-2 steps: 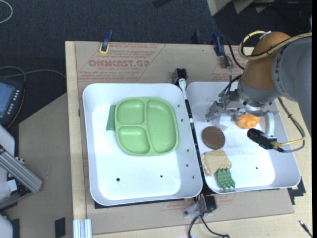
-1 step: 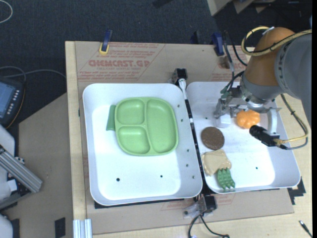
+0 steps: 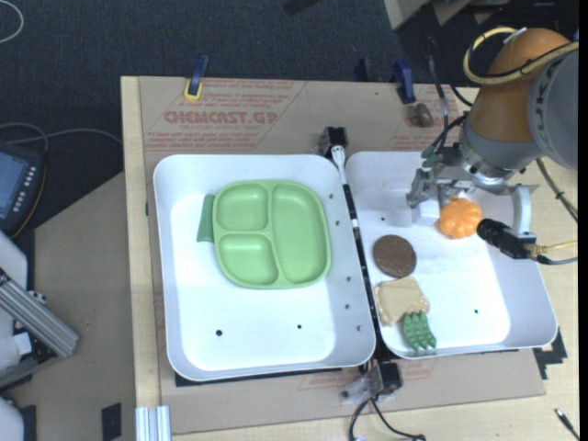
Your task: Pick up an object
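Note:
The right bin (image 3: 514, 324) holds an orange pumpkin-like object (image 3: 458, 218), a brown disc (image 3: 394, 255), a tan bread-like piece (image 3: 401, 299) and a small green toy (image 3: 418, 331). My gripper (image 3: 430, 189) hangs over the upper part of the right bin, just left of and slightly above the orange object. I see nothing held in it. The brown disc lies below it, apart from it.
A green divided plate (image 3: 271, 232) lies in the left bin (image 3: 184, 274). A black divider runs between the two bins (image 3: 351, 228). The arm with its orange band (image 3: 514, 72) reaches in from the upper right, and cables hang beside it.

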